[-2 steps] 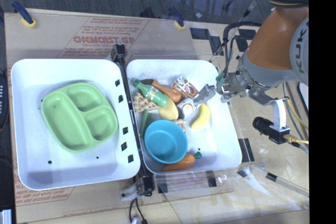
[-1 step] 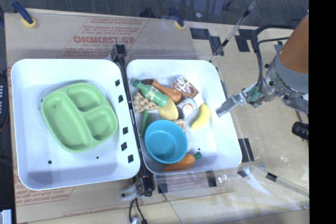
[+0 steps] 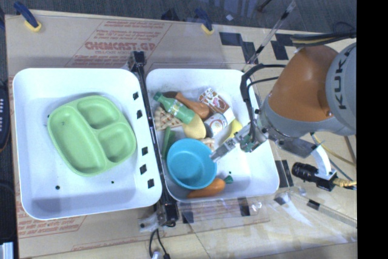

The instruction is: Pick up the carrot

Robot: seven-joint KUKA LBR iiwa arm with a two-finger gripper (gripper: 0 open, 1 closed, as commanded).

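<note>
The carrot (image 3: 207, 188), orange with a small green top at its right end, lies along the near wall of the right bin (image 3: 262, 162), partly tucked under the blue bowl (image 3: 190, 162). My gripper (image 3: 220, 151) hangs low over the right bin, at the bowl's right rim and just above and to the right of the carrot. I see nothing held in it.
Packed in the right bin's far half are a green bottle (image 3: 173, 107), an orange-brown stick-shaped item (image 3: 193, 107), a yellow fruit (image 3: 195, 128), a waffle-like piece (image 3: 162, 120) and small packets (image 3: 213, 101). The left bin (image 3: 30, 130) holds a green divided plate (image 3: 92, 133).
</note>
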